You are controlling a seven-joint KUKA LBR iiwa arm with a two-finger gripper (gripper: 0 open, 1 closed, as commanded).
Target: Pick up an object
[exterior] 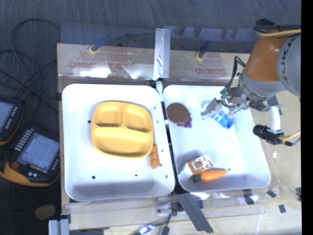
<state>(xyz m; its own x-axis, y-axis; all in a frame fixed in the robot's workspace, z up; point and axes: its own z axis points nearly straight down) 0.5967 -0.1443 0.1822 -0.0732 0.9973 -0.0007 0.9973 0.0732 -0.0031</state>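
So the thing I'd go for is the small blue-and-white packet [224, 117] sitting in the right bin [244, 153], far side, toward the right wall, because the gripper [221, 105] is already sitting right over it, arm coming in from the right. Honestly I can't tell from this angle whether the jaws are open or closed, or whether they've got any of the packet between them; the metal bits and the packet blur into each other. My guess is we're at the descend-and-close stage. To do it well I'd want the jaws straddling the packet's narrow width, not its long side, and I'd go down square, since it looks flat and thin and will probably just skate across the slick white floor if one side touches first. Lift slowly and check it really comes up. Other stuff in that bin is well apart from it: a brown disc [177, 112] with something purple [185, 124] peeking out beside it by the left wall, then a little orange-and-white box [199, 164] and a carrot [212, 176] touching it at the near edge. The left bin [78, 146] has a yellow divided plate [122, 129] and a small orange piece [154, 156] by the divider. Nothing crowds the packet, so sliding is the real risk.
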